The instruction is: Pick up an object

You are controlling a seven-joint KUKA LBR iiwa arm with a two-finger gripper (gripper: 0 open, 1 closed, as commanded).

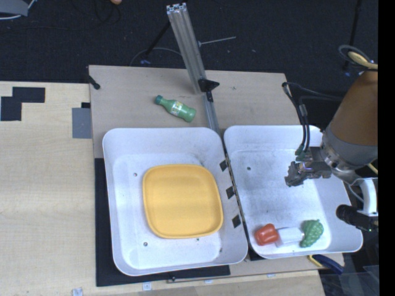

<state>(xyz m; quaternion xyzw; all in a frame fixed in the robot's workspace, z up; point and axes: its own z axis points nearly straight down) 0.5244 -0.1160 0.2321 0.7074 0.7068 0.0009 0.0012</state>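
A yellow square plate (182,200) lies flat in the left bin (117,147). In the right bin (259,140), near its front edge, lie a red pepper-like toy (266,234), a small white piece (288,235) and a green broccoli-like toy (311,232), side by side. My gripper (298,175) hangs over the right half of the right bin, above and behind those three things and apart from them. I see nothing between its fingers.
A green bottle (176,108) lies on its side on the bench behind the left bin. A slanted metal rail (189,39) rises behind the bins. Black clips (228,190) sit along the seam between the bins.
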